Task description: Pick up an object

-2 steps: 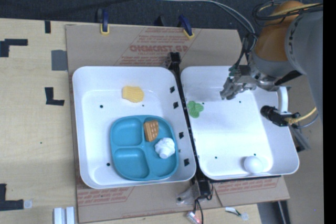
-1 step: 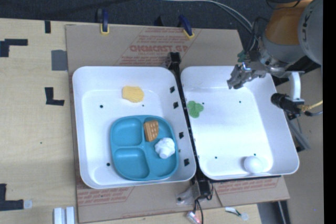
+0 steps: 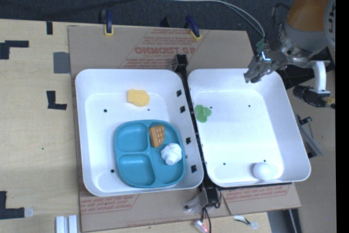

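A small green object (image 3: 203,113) lies at the left edge of the right bin (image 3: 272,117), nearest the divider. The gripper (image 3: 254,75) hovers over that bin's far right corner, grasping nothing; its grip state cannot be told.

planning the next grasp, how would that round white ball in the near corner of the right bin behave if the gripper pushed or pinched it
The round white ball looks smooth and spherical, so it would probably roll at a nudge. It rests by the right white bin's near wall, which might stop it. The gripper hangs at the far rim, and its fingers could squeeze the ball out sideways.
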Tool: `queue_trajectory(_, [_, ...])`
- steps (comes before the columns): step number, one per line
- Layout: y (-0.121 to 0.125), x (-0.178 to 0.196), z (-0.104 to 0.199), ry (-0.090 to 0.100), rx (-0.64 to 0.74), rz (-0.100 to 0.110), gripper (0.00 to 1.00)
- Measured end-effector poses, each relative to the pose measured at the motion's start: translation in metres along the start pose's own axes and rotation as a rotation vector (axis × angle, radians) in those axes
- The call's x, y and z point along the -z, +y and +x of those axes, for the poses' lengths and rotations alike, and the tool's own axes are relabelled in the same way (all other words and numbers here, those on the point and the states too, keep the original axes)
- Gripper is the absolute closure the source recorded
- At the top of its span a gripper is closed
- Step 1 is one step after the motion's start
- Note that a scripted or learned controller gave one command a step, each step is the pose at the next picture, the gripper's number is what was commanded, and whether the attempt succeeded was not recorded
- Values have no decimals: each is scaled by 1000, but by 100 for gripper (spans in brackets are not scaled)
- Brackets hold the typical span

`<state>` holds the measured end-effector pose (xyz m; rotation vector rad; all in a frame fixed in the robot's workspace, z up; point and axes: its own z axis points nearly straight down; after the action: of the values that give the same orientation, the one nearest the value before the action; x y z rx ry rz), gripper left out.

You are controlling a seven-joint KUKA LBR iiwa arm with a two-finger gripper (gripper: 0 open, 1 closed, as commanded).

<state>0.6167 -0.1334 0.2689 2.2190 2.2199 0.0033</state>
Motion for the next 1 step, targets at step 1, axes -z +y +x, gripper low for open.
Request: queue_trajectory(1, [-14, -16, 55, 2, 4, 5, 100])
